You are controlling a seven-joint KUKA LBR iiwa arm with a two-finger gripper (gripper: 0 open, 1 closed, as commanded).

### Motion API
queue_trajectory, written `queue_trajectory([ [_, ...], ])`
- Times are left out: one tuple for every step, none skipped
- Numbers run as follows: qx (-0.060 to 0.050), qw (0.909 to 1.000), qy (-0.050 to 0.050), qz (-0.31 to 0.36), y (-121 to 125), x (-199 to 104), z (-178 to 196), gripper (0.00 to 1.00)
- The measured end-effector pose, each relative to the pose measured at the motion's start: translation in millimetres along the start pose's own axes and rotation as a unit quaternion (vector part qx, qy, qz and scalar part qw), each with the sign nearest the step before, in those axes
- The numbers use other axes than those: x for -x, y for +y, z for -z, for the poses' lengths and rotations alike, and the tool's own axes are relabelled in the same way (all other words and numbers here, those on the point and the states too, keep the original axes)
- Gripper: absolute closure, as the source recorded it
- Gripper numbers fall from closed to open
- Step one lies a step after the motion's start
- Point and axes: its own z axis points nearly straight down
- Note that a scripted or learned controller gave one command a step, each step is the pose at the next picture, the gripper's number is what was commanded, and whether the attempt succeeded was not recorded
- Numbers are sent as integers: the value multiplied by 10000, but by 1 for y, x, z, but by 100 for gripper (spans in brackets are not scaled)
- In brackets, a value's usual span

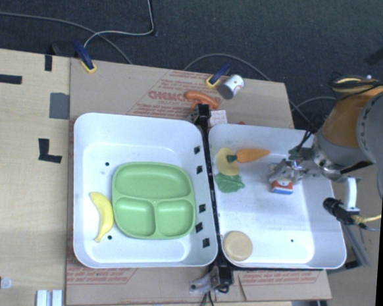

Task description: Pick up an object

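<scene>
With my metal two-finger gripper [284, 173] hanging low in the right-hand white bin [316, 248], right above the small red, white and blue block [282, 186] and well apart from the orange carrot [251, 155], I'd centre it before lifting, since I cannot tell its state.
</scene>
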Motion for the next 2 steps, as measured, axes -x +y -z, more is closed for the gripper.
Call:
queue_trajectory([
  [-4, 10000, 15, 2, 2, -48, -10, 100],
  [-20, 10000, 25, 4, 46, -112, 65, 100],
])
